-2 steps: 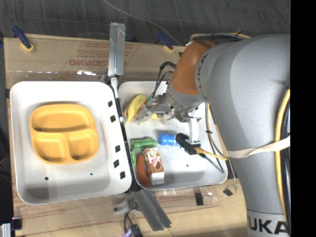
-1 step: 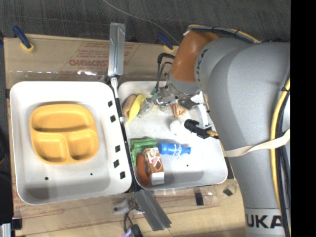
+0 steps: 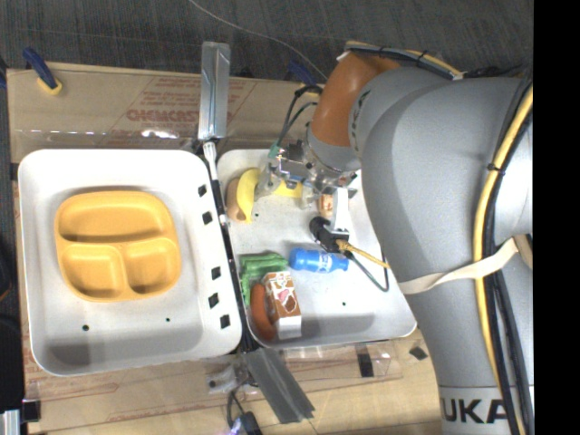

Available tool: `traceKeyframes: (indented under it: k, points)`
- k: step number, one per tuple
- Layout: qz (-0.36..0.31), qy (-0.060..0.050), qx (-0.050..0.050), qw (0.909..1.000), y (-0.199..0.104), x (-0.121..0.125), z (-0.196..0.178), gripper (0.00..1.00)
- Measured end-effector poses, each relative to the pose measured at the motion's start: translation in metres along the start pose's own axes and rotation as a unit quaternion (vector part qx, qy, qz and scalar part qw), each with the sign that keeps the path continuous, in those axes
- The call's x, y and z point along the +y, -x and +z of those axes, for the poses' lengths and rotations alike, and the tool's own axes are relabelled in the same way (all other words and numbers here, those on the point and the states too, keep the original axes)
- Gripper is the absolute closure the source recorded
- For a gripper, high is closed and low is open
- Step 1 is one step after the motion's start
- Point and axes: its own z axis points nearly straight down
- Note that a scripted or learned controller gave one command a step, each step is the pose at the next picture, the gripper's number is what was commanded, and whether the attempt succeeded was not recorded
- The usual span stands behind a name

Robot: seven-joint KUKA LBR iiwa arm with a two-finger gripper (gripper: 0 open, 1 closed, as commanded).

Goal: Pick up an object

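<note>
The banana, yellow, lies at the far left of my right-hand bin, against the divider, just beside my end effector; my own grey arm covers much of that bin's right side, and the orange band hides the far rim; the left bin carries a yellow sectioned tray; nearer the front lie a green packet, partly under a small carton, a brown item half hidden beside it, and a blue bottle; my end effector is a clutter of metal and cable, and I cannot tell how far open it is, nor whether it touches the banana.
</note>
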Motion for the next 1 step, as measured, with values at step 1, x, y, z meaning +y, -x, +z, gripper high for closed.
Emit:
traceKeyframes:
  k: [1]
  points:
    - [-0.125, 0.000, 0.001, 0.9922, 0.0661, -0.0283, -0.0421, 0.00]
